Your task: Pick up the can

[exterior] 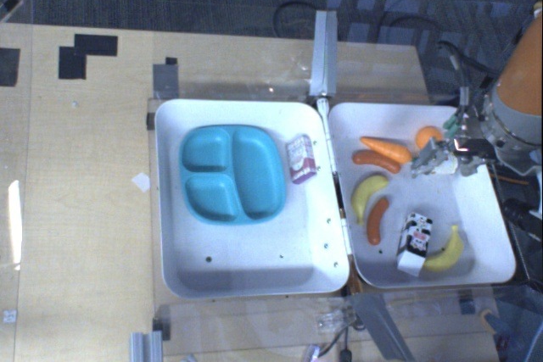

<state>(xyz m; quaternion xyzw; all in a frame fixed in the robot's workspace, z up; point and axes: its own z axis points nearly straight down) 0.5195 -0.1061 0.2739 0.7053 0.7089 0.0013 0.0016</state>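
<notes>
We see the gripper spread, holding nothing, with the can far left; we judge it may grab the nearer carrot.

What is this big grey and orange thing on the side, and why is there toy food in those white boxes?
That is a robot arm, seen by one camera looking down from above the bench. At its end is a gripper, a claw with two fingers, hanging over the right bin. Nothing shows between its fingers. That bin has a carrot, two sausages, two bananas, something orange and a small black-and-white carton. The left bin has a blue plate with sections and the can, lying beside it. The robot is meant to pick up that can.
</notes>
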